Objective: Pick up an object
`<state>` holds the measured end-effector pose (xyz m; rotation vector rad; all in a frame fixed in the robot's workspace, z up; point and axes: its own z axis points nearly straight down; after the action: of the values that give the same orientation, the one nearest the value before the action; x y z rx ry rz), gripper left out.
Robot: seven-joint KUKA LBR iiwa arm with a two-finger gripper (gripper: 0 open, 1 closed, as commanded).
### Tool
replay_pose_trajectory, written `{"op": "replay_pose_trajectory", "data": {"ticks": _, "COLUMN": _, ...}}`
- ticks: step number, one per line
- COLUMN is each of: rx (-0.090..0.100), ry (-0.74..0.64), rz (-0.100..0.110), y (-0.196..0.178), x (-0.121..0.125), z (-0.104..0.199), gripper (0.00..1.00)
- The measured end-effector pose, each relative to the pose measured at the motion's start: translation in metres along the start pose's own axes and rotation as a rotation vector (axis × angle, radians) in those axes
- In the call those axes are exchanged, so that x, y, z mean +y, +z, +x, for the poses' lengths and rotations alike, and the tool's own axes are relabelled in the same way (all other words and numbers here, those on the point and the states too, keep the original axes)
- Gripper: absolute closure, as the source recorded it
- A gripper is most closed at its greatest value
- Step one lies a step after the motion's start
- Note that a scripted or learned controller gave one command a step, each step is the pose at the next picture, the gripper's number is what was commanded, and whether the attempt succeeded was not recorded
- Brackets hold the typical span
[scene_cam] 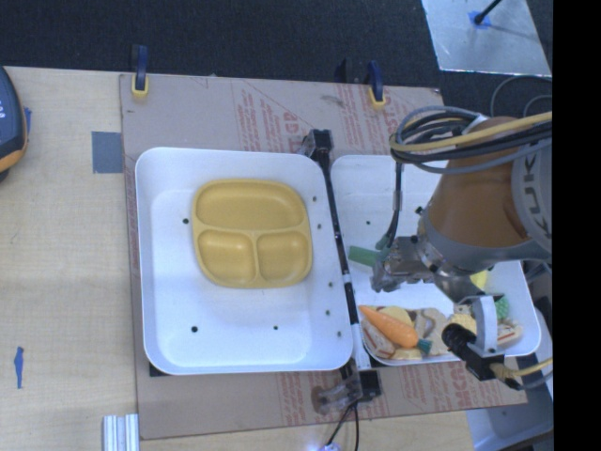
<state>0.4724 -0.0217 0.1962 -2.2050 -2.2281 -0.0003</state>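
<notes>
Over the left half of the right bin my gripper hangs low. From this slant I cannot tell whether it is open or closed, or whether it has anything in it. Just beside it, toward the bin's left wall, lies a flat green piece. I judge the carrot the better target. It lies in the front-left corner, its long axis slanting from the left wall toward the front edge. Other toy food crowds its right side. The yellow plate sits well apart in the left bin.
</notes>
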Motion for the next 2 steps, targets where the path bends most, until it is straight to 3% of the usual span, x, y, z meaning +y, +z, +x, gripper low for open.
{"op": "replay_pose_trajectory", "data": {"ticks": 1, "rx": -0.002, "ry": -0.004, "rz": -0.007, "y": 0.004, "x": 0.080, "z": 0.089, "gripper": 1.00}}
{"op": "replay_pose_trajectory", "data": {"ticks": 2, "rx": -0.004, "ry": 0.003, "rz": -0.006, "y": -0.056, "x": 0.052, "z": 0.097, "gripper": 1.00}}
